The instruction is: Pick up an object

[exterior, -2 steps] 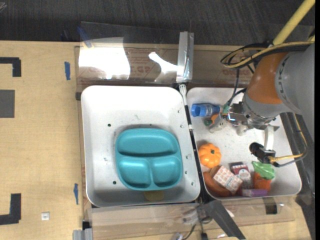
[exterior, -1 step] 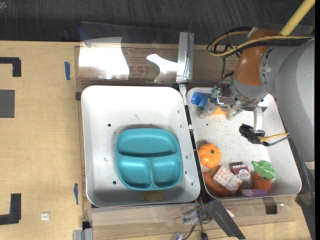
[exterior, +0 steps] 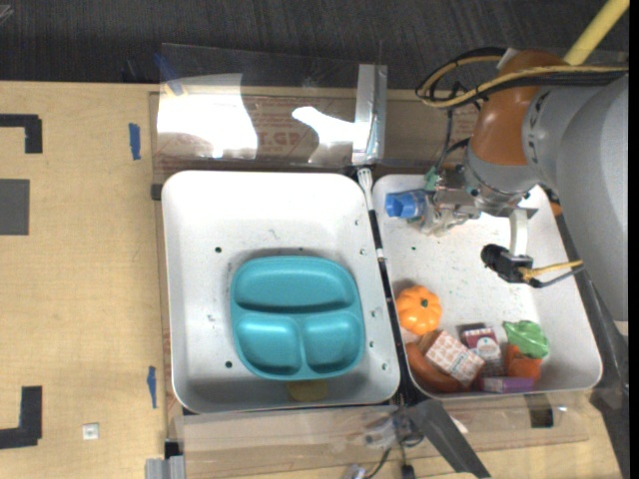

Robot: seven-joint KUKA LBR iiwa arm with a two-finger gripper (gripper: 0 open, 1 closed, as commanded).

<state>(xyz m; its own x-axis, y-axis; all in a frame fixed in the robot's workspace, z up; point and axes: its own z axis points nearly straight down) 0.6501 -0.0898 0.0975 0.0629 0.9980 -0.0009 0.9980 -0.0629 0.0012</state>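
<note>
Left bin (exterior: pixel 190 267): one teal tray (exterior: pixel 297 314). Right bin (exterior: pixel 574 312): one pumpkin (exterior: pixel 418 309), one blue item (exterior: pixel 401 206) far-left beside gripper (exterior: pixel 439 216) (grip state: cannot tell), several items clustered near.

One fixed camera here, up above the bench (exterior: pixel 70 267) and looking down at a slant, far enough back to take in both white bins. The left bin (exterior: pixel 190 208) sits mid-frame, the right bin (exterior: pixel 569 337) beside it, the arm (exterior: pixel 559 138) entering from the right.
</note>
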